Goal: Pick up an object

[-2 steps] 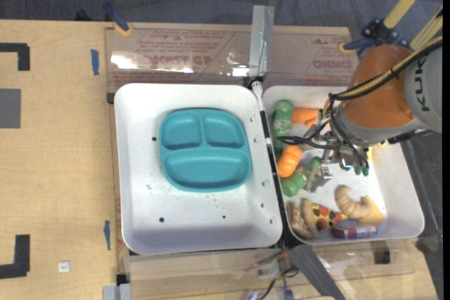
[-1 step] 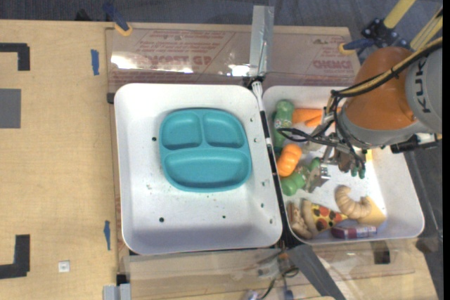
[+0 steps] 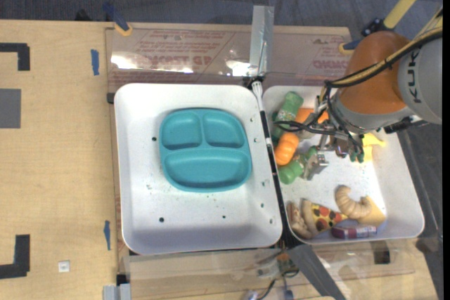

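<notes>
Gripper (image 3: 318, 164) is hanging over the right bin (image 3: 404, 183), beside the orange toy carrot (image 3: 287, 148); finger state: cannot tell. Approach step is running; next, it is needing descent onto the carrot.

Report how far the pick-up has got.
Done: the arm has reached over the right bin, and the gripper is low among the toy food, near the orange piece. In hand: nothing visibly held. Left: grasp and lift one item. The croissant and pizza slice lie untouched; the teal tray sits in the left bin.
</notes>
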Tool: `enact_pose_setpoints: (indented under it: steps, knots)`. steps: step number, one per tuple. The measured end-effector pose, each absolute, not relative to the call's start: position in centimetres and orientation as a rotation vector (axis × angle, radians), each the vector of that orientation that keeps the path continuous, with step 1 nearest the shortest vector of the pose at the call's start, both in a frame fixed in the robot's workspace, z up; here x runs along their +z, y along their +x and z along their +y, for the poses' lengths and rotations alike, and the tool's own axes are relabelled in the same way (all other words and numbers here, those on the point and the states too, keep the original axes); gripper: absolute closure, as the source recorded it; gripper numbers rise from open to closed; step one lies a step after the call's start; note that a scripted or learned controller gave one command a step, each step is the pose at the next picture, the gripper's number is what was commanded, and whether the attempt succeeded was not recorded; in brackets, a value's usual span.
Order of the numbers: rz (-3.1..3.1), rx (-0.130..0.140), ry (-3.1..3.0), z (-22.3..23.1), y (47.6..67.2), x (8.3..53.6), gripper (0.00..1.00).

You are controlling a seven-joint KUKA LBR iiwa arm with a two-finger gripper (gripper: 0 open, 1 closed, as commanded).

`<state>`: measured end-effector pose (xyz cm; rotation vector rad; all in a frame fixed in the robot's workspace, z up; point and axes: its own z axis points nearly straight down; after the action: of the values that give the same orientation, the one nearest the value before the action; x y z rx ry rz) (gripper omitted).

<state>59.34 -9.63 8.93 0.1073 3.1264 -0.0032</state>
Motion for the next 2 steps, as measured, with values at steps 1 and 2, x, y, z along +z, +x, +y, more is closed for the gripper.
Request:
enact_pose_setpoints:
  steps: [1,2]
  knots:
    - [3.129,-0.004,0.084,-12.2,48.2,9.0,0.0]
    - [3.122,-0.005,0.174,-9.9,50.5,9.0,0.0]
